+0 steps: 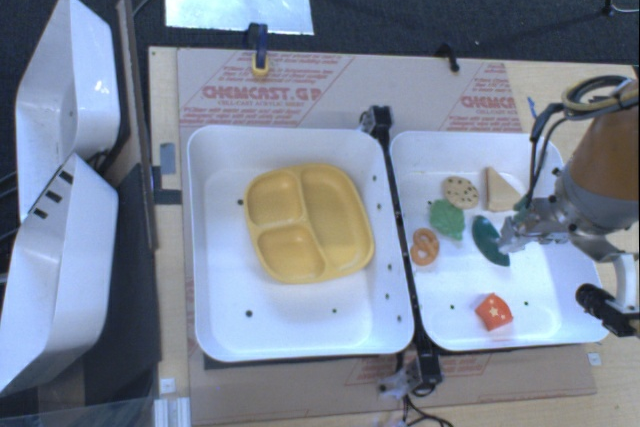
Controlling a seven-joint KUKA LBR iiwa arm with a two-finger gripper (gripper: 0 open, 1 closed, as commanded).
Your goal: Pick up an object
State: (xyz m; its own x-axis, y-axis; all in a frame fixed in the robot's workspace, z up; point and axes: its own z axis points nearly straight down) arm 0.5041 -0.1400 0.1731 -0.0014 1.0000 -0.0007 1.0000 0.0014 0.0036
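The right bin (530, 320) holds several small objects. A round speckled cookie (460, 191) and a tan wedge (499, 187) lie near its back. Below them are a light green piece (447, 218), a dark green leaf-shaped piece (488, 239) and an orange pretzel (424, 247). A red-orange block (493, 312) sits near the front. My gripper (515, 233) hangs at the right of the dark green piece, its tip close beside it. The arm's orange band (605, 160) rises behind it.
The left bin (225, 315) carries a yellow three-compartment tray (308, 220). A black divider clamp (398, 215) runs between the bins. White containers (60, 185) stand off the bench to the left. Cables loop over the arm at the right.
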